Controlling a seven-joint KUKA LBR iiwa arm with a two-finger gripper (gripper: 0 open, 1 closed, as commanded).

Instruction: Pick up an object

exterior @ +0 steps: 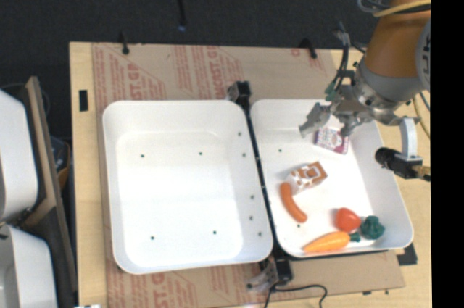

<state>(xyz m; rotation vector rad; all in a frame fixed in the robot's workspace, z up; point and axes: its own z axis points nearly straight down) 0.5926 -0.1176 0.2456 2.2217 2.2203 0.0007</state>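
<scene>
Pink packet (330,139) between spread fingers (312,119)

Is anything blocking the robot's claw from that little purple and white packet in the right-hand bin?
Nothing visible blocks it. The gripper hangs right over the purple and white packet, while the hot dog, carrot and other toys lie nearer the front of the right bin.

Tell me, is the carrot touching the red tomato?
Cannot tell. In the camera view the carrot lies just below the tomato in the right bin; their edges meet without a clear gap or contact.
</scene>
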